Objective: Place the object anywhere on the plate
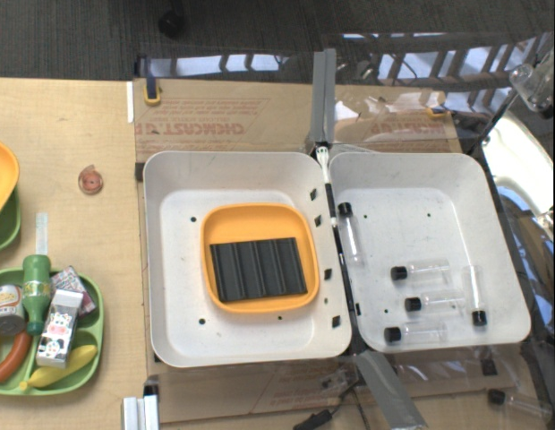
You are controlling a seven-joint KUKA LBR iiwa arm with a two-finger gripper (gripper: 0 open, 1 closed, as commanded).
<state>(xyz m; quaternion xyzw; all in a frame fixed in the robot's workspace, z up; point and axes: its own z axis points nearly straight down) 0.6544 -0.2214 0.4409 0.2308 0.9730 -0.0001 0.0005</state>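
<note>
Bins fill the middle of the camera view. The left shallow white bin (170, 330) holds a square orange plate (258, 258) with a dark ribbed rectangular slab (260, 270) already lying across its middle, so placement looks done. The right shallow white bin (492, 240) holds five clear plastic tubes with black caps (421, 272), scattered lower right and along its left wall. The claw's state cannot be told. Glare blurs the upper right corner.
</note>
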